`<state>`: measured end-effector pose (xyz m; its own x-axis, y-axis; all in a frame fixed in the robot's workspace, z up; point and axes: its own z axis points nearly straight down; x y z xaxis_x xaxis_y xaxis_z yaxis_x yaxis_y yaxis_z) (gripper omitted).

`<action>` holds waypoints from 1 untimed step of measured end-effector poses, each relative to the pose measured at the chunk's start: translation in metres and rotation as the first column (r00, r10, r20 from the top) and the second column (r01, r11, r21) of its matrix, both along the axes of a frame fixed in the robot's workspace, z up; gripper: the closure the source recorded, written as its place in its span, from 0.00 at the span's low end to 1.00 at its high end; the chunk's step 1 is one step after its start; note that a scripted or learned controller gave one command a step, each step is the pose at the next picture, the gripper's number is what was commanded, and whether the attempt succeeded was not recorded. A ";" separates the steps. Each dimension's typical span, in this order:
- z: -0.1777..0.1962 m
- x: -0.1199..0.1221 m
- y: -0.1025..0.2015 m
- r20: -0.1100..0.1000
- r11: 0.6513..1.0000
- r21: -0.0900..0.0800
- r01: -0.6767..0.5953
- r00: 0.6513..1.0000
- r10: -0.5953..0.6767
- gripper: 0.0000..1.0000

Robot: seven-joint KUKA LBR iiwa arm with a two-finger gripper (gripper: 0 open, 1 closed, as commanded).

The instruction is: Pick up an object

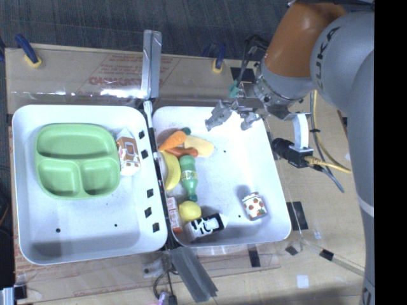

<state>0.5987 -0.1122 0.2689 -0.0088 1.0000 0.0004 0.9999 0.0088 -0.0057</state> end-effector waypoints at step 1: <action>-0.160 -0.006 0.003 -0.001 0.980 -0.001 0.198 0.980 -0.198 0.00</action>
<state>0.5926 -0.1097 0.1087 0.1893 0.9819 -0.0004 0.9819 -0.1893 -0.0071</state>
